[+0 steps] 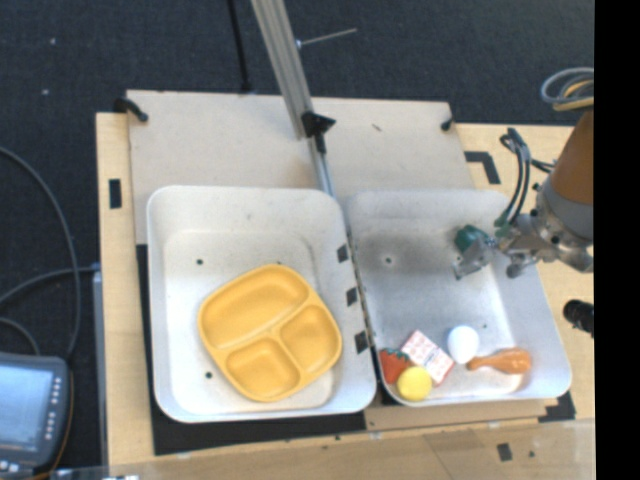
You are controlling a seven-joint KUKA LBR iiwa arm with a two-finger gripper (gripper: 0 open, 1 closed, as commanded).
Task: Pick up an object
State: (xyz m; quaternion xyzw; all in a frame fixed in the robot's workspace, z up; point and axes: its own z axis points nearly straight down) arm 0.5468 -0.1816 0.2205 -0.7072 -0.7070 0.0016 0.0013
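I see the gripper (487, 256) hanging over the upper part of the right bin (420, 218), well apart from the things clustered along its near edge. Whether it is wide or narrow I cannot tell. The white ball (462, 343) sits between the checked block (424, 353) and the orange toy (500, 362). It looks light, hard and prone to roll; I'd take it across its middle.

Single fixed cam above bench (290, 153), angled down, mid-range, both white bins (175, 268) in frame
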